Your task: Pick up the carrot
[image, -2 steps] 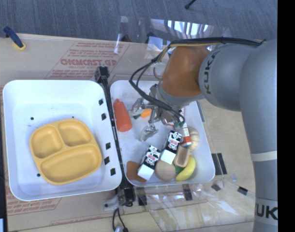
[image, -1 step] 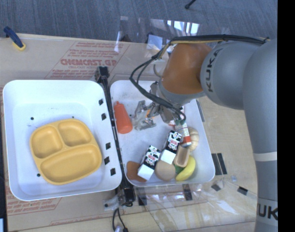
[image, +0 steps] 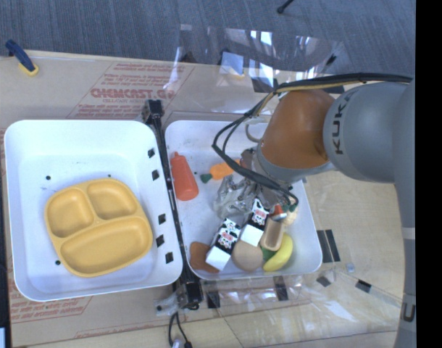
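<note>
- Camera view: we see 2 white bins side by side, the left bin (image: pixel 18 194) and the right bin (image: pixel 196 133), on a brown board.
- Left bin holds 1 yellow divided plate (image: pixel 98 227) with 3 compartments.
- Carrot (image: pixel 221 171) sits in the right bin, upper middle, just right of the orange-red bottle (image: pixel 183 177) but apart from it.
- We read the carrot's long axis as roughly left-right in the frame, tilted slightly. The left end carries a small green bit; the right end runs under the arm's cables, so we can't tell its full length or where the tip points.
- Arm (image: pixel 351 133) comes in from the right; its orange band covers the right bin's upper right part.
- Gripper (image: pixel 239 194) hangs over the middle of the right bin, below and just right of the carrot. It looks like a blurred metallic cluster; we can't tell if the jaws are spread or pressed together, or if it touches anything.
- Lower right corner of the right bin is packed: 2 cow-print cartons (image: pixel 235 236), a tan egg-like object (image: pixel 246 256), a banana (image: pixel 280 254), a bottle with a red cap (image: pixel 273 229), a brown piece (image: pixel 200 254) at the bottom edge.
- Black cables (image: pixel 228 140) loop over the carrot area.
</note>
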Action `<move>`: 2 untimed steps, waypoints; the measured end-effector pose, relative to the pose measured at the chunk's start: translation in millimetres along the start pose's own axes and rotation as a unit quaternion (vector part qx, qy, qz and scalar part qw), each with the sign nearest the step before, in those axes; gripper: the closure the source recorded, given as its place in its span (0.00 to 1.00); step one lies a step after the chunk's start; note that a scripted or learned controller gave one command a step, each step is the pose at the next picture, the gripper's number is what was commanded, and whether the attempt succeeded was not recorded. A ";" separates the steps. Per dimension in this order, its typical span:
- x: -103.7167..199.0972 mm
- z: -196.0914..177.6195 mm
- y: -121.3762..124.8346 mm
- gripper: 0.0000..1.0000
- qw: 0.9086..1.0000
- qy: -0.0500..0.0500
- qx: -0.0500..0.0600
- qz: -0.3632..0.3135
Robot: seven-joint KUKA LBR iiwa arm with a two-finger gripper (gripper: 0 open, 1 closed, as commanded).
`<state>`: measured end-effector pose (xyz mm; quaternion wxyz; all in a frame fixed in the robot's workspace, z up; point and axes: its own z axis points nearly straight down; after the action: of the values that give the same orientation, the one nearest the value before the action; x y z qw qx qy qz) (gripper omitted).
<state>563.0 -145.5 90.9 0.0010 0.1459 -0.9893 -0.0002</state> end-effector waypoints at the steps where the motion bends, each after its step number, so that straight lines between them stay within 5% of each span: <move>1: -1.4 -0.7 1.0 0.00 1.000 -0.001 0.000 -0.001; 2: -46.1 -2.6 -10.4 0.00 0.996 -0.003 0.001 0.092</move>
<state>610.2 -142.1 93.4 -0.0023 0.0543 -0.9985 0.0002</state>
